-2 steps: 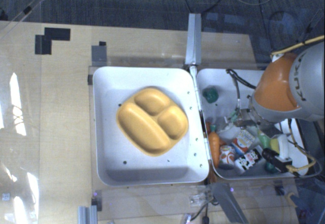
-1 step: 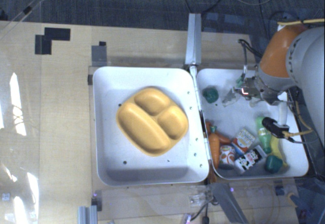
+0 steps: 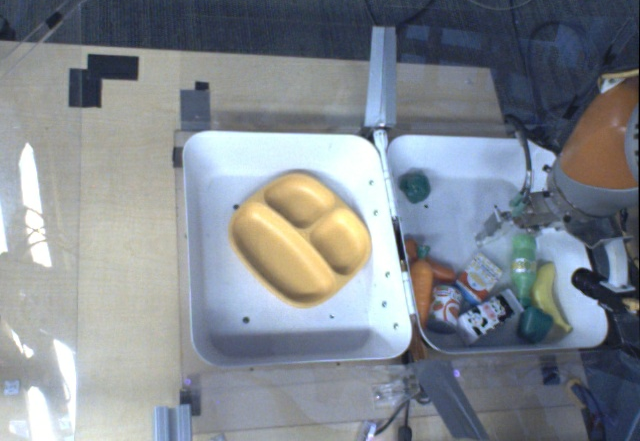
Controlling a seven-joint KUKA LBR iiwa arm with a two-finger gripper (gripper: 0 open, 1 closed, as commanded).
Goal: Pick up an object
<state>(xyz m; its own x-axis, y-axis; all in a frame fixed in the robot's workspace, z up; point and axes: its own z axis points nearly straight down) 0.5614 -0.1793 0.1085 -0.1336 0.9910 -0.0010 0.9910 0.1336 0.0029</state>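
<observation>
Pale wooden worktop (image 3: 110, 229) carries two white bins, and over the right bin (image 3: 455, 164) the hand (image 3: 520, 214) hovers near a green bottle (image 3: 524, 259) and banana (image 3: 547, 294), its grip impossible to judge; tight clutter could spoil any grasp.

Left bin (image 3: 200, 229): held a yellow three-compartment tray (image 3: 300, 237) near its middle.
Right bin (image 3: 460, 154): a dark green ball (image 3: 415, 187) sat far-left; a carrot (image 3: 421, 281), green bottle (image 3: 523, 264), banana (image 3: 547, 294) and small packets (image 3: 480, 304) were crowded along the near side.
My arm (image 3: 605, 154): reached in from the right.
My claw (image 3: 515, 214): hung just above the green bottle.
</observation>
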